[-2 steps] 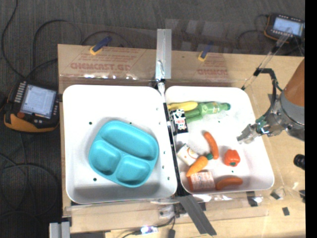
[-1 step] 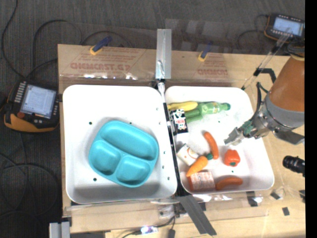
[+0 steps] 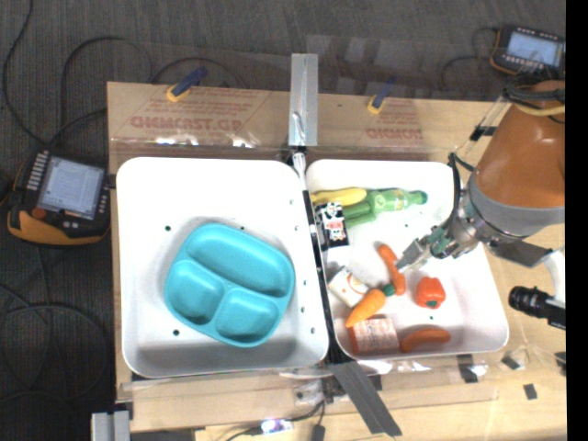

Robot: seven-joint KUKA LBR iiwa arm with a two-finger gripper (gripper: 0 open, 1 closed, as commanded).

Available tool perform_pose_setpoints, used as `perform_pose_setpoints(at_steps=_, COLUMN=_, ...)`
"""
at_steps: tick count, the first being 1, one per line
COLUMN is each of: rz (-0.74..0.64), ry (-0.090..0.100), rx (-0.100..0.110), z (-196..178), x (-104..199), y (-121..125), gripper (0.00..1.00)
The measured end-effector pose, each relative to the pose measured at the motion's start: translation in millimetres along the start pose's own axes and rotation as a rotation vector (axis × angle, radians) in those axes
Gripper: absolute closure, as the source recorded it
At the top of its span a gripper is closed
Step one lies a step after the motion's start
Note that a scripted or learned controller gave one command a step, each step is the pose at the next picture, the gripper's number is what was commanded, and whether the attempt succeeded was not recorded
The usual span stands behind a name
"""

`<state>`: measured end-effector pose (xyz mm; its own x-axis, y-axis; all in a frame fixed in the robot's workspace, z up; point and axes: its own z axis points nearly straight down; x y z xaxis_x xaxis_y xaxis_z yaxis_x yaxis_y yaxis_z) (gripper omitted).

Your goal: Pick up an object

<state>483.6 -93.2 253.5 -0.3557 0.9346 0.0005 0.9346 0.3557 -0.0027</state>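
The right bin (image 3: 478,324) holds the loose objects. My gripper (image 3: 412,256) hangs low over the bin's middle, coming in from the right below the grey and orange arm (image 3: 519,168). Its tip sits just right of a small orange carrot with a green end (image 3: 390,266), close to it or touching. A red-orange pepper (image 3: 429,291) lies just below the gripper. A second carrot (image 3: 366,307), a white carton (image 3: 344,286), a red-labelled can (image 3: 372,336) and a red sausage (image 3: 424,338) lie toward the front.
A green bottle (image 3: 386,201), a yellow piece (image 3: 337,196) and a black-and-white box (image 3: 331,224) lie along the right bin's back and left side. The left bin (image 3: 147,200) holds a blue divided plate (image 3: 231,283). Pendants sit on the floor at left (image 3: 60,196) and back right (image 3: 528,49).
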Motion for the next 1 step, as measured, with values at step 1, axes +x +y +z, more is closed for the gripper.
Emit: perform_pose_setpoints(at_steps=1, rz=-0.029, ry=0.000, rx=0.000, z=0.3, x=27.0, y=10.2, gripper=1.00)
